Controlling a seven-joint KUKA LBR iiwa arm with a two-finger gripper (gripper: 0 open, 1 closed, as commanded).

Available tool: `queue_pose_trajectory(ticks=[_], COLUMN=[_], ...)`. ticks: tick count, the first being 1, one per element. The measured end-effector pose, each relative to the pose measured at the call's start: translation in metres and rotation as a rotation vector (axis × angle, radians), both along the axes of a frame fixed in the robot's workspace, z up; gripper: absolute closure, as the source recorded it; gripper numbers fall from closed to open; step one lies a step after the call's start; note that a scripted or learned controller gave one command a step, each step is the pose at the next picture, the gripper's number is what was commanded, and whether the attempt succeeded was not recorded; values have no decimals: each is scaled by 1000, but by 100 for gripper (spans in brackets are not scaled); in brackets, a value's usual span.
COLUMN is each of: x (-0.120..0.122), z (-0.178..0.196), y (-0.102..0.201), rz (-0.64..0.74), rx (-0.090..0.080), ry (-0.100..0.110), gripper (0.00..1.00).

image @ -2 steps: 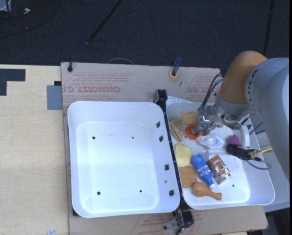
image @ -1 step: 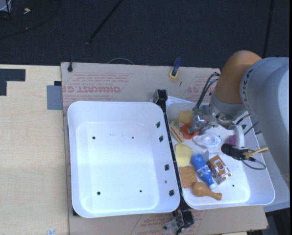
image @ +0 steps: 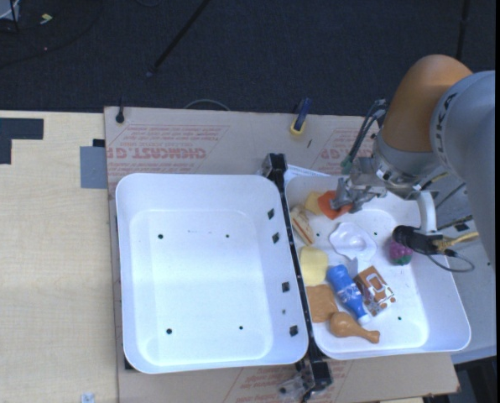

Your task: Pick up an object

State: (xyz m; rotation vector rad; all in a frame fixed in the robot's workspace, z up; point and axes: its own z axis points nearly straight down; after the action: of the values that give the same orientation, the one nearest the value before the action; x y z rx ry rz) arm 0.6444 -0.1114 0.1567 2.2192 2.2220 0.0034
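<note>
Camera view: one camera looks down at a slant on the surface with two shallow white bins side by side.
Left bin: only its white floor with some small dark dots can be seen.
Right bin: it holds all the loose things, mostly in its left half.
Things in the right bin: an orange piece at the far side; a clear plastic piece near the middle; a yellow block and a tan flat piece along the left wall; a blue bottle beside them; a small red and white box just right of the bottle; a brown drumstick-shaped toy at the near side; a purple ball toward the right.
Arm: grey with an orange band, it reaches in from the right, over the far part of the right bin.
Hand: it is low over the far left part of the right bin, touching or just beside the orange piece. The picture is too small here, so I cannot tell if it is wide or narrow, or if something is between its parts.
Task thing: the orange piece looks like the target, and it seems to lie on the bin floor under the hand.
Progress: I judge the reach is done, but no thing is seen lifted.
Left to do: a firm grip and the lift out of the bin.
</note>
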Motion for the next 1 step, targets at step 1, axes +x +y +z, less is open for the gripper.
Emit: queue_pose_trajectory(ticks=[1], x=[-1], z=[-14], y=[21], rz=[0], rx=[0], ry=[6], gripper=[100])
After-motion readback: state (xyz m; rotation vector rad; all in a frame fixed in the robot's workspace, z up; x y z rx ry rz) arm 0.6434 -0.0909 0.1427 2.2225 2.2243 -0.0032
